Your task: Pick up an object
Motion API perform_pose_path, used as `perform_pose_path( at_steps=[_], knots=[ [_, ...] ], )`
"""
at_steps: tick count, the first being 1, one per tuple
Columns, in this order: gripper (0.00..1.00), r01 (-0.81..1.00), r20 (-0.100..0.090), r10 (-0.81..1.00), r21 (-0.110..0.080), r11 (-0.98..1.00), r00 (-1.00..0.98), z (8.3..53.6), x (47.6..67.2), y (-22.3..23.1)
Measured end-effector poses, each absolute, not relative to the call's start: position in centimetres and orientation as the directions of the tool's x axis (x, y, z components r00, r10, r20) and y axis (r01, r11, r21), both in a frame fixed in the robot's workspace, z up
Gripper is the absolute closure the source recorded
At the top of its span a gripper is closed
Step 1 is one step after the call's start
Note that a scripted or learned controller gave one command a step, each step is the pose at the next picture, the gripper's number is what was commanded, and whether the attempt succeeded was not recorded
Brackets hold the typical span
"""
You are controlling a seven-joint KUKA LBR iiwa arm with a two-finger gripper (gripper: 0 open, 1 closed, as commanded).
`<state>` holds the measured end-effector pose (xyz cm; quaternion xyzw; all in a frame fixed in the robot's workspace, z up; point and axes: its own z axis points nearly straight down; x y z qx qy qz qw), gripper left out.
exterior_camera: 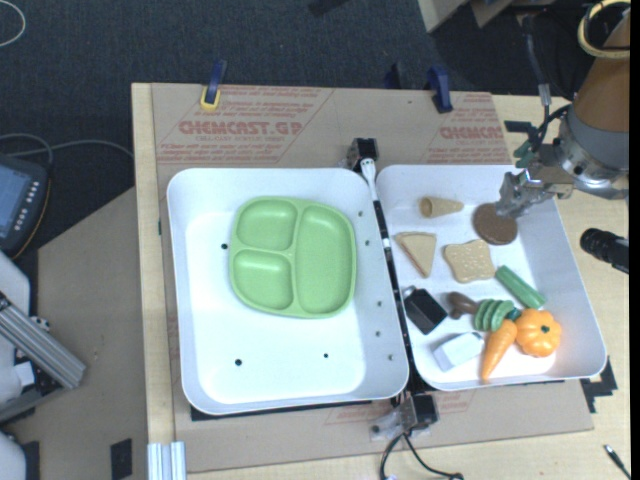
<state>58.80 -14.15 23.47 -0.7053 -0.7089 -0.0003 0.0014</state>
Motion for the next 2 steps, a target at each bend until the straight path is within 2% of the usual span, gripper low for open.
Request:
perform_pose_path(
  at_steps=[2],
  knots=[
    [1.0, 1.0, 0.003, 1.0, -0.003, 0.006, -0.006, 23.2, 57.0, -3.2]
  ],
)
